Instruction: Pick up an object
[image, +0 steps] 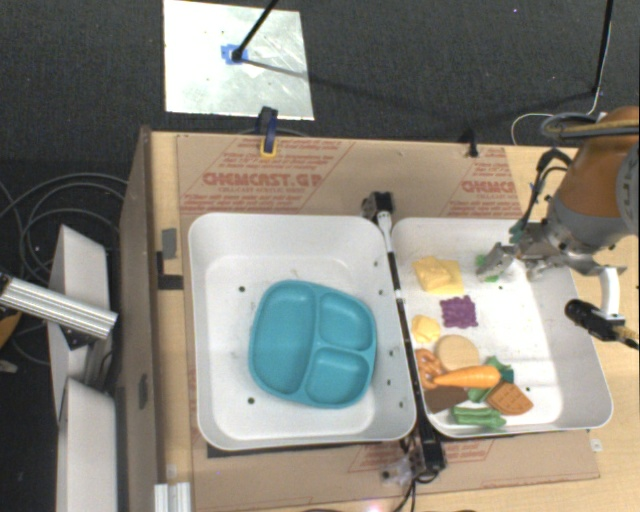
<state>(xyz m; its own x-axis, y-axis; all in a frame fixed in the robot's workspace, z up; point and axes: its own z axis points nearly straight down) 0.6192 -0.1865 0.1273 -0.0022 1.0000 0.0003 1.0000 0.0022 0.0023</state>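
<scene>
Camera view: blue tray (312, 343) fills left bin (215, 300).

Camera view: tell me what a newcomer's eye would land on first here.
The blue divided plate stands out most, lying alone in the left bin. Next comes the bright heap of toy food in the right bin, with an orange carrot and a purple piece near its front. The gripper hangs over that bin's far end.

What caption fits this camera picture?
End effector hovers over the right bin of toy food; blue tray sits in the left bin.
</scene>
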